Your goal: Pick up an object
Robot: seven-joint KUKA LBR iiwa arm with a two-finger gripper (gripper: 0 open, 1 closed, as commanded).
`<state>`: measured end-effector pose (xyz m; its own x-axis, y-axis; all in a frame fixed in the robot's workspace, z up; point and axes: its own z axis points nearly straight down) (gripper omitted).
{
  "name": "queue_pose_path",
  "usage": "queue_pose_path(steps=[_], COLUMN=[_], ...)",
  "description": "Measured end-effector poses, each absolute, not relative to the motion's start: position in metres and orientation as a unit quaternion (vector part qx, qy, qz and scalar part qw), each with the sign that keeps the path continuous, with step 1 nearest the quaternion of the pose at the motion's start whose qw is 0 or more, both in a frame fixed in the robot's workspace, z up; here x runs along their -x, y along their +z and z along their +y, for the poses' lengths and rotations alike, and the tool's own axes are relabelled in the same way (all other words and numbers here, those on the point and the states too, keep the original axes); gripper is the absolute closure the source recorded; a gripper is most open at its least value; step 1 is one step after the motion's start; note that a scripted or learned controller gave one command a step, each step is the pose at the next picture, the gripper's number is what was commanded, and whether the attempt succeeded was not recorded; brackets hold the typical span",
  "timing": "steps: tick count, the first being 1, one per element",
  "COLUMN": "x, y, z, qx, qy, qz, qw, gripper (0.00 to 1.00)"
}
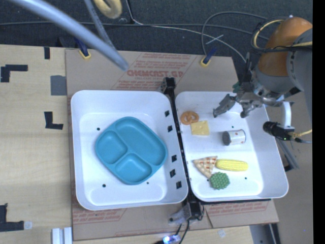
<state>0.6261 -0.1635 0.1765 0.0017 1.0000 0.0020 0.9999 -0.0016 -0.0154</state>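
Gripper [234,109]: jaws spread wide, holding nothing, above right bin [271,151] far end; grey can [233,137] lies sideways just below; risk: can rolls from closing fingers, nudging cheese block [200,128].

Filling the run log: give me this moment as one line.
gripper: open, holding nothing | above right white bin, far end | nearest: small grey metal can

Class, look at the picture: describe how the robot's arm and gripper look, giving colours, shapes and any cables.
The arm is grey and rounded, with a glossy orange band above the wrist. Thin cables loop beside it. The gripper has two dark, slim fingers beneath a metallic grey wrist block. A small white and black part juts out to one side.
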Motion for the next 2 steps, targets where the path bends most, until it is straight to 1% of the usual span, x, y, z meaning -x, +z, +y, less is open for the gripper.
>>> queue_pose_path(steps=[1,2], x=[-0.630,-0.625], y=[0.185,0.132], z=[-0.163,-0.173], qx=[0.707,0.707], qy=[0.0007,0.0022], qz=[-0.708,-0.707], qw=[0.000,0.002], gripper=[0.00,0.00])
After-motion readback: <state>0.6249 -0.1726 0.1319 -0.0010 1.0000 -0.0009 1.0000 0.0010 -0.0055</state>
